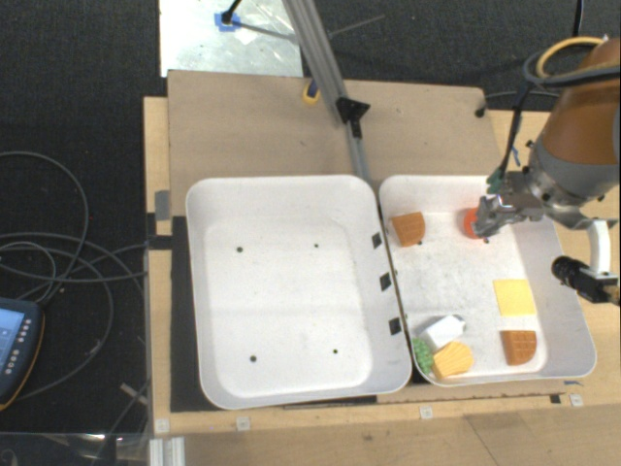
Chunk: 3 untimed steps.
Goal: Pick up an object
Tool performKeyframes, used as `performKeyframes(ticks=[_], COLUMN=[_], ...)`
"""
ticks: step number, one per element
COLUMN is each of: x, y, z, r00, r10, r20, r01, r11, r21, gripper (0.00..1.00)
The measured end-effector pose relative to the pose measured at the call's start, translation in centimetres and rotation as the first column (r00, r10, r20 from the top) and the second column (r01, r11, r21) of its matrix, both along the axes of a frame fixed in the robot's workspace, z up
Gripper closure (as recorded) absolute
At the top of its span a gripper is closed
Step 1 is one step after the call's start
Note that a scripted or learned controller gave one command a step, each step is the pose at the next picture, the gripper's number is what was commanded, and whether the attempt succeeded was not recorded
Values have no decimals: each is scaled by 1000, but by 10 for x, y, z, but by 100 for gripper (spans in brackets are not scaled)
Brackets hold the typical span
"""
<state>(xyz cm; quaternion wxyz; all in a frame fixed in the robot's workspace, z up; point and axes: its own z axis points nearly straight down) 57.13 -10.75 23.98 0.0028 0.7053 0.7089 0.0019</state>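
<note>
The right bin [572, 357] holds several small objects. A red-orange round piece [470, 223] lies near its far wall, and my gripper [488, 219] hangs right at it, covering its right side. An orange block [408, 228] sits to the left, near the divider. Further forward, a flat yellow square [513, 297] lies above a brown-orange block [519, 347]. At the front left corner, a white block [444, 330], a yellow-orange wedge [452, 359] and a green piece [423, 355] are bunched together.
The left bin [281, 187] adjoins the right one along a shared rim with black clips [384, 281]. A grey pole [320, 42] slants over the bench's far side. Cables and a tablet [15, 343] lie on the floor at the left.
</note>
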Motion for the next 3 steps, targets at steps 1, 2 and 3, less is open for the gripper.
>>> performKeyframes(ticks=[1, 2, 3], x=[-7, 4, 5], y=[53, 105, 169], z=[1, 7, 2], r00=[1000, 1000, 1000], r10=[6, 6, 7], r20=[-6, -4, -5], r01=[-6, -6, -7], r11=[1000, 1000, 1000], r21=[4, 4, 4], gripper=[100, 100, 100])
